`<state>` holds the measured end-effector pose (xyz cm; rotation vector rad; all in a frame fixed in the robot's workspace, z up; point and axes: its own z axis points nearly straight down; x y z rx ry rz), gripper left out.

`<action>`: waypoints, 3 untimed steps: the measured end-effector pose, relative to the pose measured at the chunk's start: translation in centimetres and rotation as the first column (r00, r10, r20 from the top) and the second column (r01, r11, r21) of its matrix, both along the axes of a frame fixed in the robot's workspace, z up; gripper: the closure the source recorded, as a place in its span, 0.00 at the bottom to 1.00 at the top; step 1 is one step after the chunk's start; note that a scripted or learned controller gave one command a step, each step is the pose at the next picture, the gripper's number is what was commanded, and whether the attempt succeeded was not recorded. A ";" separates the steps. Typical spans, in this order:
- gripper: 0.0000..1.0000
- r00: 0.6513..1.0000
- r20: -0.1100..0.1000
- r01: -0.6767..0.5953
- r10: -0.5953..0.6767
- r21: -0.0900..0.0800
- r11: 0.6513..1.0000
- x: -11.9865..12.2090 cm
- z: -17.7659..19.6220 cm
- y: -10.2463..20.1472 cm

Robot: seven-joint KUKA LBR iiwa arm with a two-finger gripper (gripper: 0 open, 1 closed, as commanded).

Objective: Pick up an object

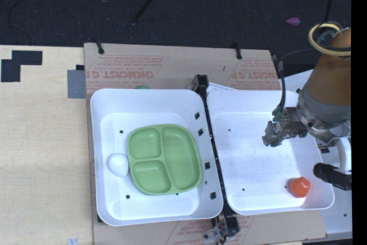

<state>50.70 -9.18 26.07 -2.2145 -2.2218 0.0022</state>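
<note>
Hand (275, 136) low over right bin (252, 123); whether clenched or released, cannot tell, nothing seen in it. Orange object (299, 186) lies just beside the hand, toward the near corner. Green tray (164, 159) and white ball (118, 164) well apart. Pick not yet done

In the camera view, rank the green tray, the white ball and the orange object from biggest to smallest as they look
1. green tray
2. white ball and orange object: they look about alike, too close to rank
</note>
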 end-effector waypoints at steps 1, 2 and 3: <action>1.00 1.000 -0.001 -0.001 0.001 0.000 1.000 1.5 -1.7 5.2; 1.00 1.000 0.001 -0.002 0.002 0.000 1.000 2.2 -1.2 10.2; 1.00 1.000 -0.002 0.000 0.000 -0.001 1.000 2.4 -2.2 14.8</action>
